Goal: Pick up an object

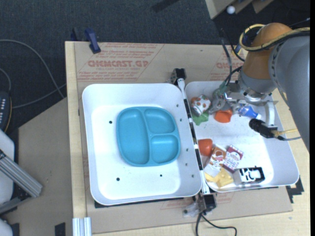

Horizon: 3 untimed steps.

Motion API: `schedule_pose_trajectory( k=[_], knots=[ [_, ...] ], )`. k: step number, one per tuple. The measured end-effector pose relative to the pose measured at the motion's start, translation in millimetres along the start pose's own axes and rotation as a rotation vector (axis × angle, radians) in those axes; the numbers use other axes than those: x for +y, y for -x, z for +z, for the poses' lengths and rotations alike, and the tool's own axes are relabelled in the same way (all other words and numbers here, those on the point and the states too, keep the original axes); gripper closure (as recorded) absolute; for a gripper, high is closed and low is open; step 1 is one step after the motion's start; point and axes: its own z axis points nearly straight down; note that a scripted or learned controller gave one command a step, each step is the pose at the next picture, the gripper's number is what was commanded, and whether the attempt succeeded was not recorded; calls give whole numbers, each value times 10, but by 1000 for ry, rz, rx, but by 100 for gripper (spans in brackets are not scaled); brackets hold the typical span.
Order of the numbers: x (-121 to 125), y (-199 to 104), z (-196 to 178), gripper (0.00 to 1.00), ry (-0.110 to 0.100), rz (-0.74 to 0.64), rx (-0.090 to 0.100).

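My gripper (227,100) hangs low over the far part of the right bin (283,154), under the grey arm with its orange band. Just below it lies a small orange object (223,115). To its left sits a white, red and green toy (199,105), and to its right a blue object (248,112) lies partly under the wrist. Nearer the front of this bin are a red object (205,145), red and white packets (226,157), a yellow piece (219,179) and a black and white item (251,173).
The left bin (98,132) holds a blue divided plate (147,135). A black clamp (178,75) sits at the far end of the seam between the bins. Cables run along the arm and over the right bin's right rim.
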Motion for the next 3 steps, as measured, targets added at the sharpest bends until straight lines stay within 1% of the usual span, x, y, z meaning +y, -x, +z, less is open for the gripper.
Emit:
schedule_pose_trajectory(
  k=[1,2,3],
  knots=[
    [-175,-230,-228,100,22,-2,-8],
    [-679,-109,18,100,22,-1,-4],
    [-1034,-951,-990,100,27,-6,-2]
  ],
)
